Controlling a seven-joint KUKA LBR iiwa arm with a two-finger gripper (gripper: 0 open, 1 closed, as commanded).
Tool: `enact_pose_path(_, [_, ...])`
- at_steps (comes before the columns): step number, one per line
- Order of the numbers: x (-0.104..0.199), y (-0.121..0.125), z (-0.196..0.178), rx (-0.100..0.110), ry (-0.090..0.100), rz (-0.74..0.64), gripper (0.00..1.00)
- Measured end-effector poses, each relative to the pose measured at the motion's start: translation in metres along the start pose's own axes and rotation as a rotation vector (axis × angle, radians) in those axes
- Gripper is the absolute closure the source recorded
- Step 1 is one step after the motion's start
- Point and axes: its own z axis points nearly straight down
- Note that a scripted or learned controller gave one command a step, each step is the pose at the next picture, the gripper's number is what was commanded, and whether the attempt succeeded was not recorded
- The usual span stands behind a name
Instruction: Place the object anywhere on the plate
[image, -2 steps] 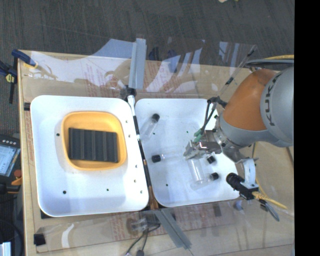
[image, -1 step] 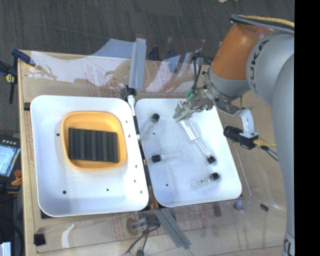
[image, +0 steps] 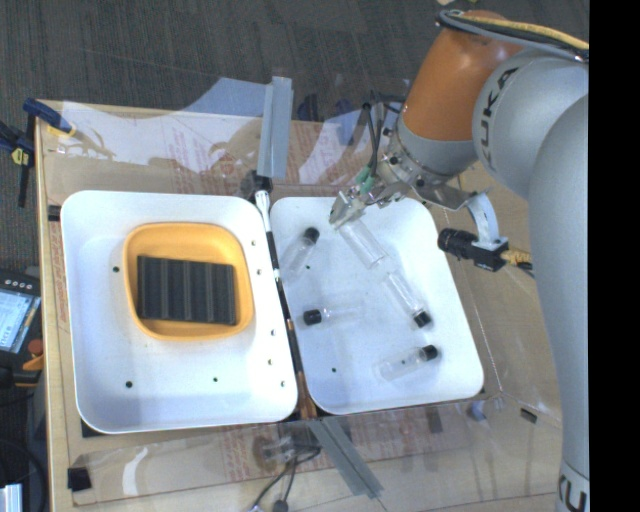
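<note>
The gripper (image: 345, 208) hovers over the right bin's (image: 455, 360) far edge, just above a clear vial (image: 365, 243); whether its jaws are apart, I cannot tell. The slick vial may roll or slip free, never reaching the plate (image: 185, 242).

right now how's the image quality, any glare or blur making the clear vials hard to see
Camera view: lighting is even and soft, with faint shadows; the clear vials nearly vanish against the right bin, only their black caps stand out; the gripper looks slightly blurred; the yellow plate in the left bin is sharp and free of glare.
</note>
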Motion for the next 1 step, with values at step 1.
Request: enact_pose_path(1, [0.0002, 0.0001, -0.0001, 0.0, 0.0, -0.001, 0.0])
